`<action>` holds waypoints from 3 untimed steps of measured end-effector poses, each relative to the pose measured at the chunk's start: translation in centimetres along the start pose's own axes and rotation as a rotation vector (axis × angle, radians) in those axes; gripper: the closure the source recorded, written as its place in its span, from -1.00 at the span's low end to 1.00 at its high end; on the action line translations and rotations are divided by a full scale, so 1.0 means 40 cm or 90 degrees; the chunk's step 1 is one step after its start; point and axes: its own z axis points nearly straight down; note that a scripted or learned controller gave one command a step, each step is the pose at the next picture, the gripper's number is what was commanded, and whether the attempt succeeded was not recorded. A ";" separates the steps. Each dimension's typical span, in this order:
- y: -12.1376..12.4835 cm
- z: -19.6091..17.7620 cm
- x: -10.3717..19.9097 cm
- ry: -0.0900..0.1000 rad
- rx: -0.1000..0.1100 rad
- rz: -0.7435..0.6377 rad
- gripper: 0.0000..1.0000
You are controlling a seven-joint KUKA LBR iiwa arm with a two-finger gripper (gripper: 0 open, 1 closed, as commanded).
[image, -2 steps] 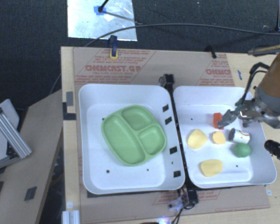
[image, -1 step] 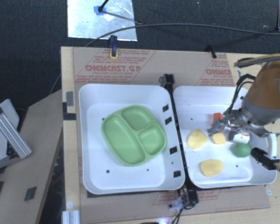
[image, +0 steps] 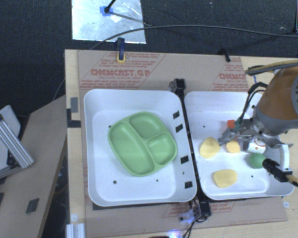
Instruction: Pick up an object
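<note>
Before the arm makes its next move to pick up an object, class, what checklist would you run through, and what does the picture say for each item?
1. Objects within the arm's bin: ok. Three yellow pieces and a green ball lie in the right bin.
2. Gripper near a target: ok, it sits low beside the small yellow piece.
3. Finger opening: cannot tell, the wrist hides it.
4. Something already held: cannot tell.
5. Crowding: not ok, the two upper yellow pieces and an orange piece lie close together.
6. Green divided plate out of the way: ok, it is in the left bin.
</note>
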 end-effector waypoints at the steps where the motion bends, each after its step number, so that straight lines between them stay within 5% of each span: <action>1: -0.003 -0.017 0.000 0.000 0.003 0.002 1.00; 3: 0.029 -0.286 -0.018 0.000 0.002 0.000 1.00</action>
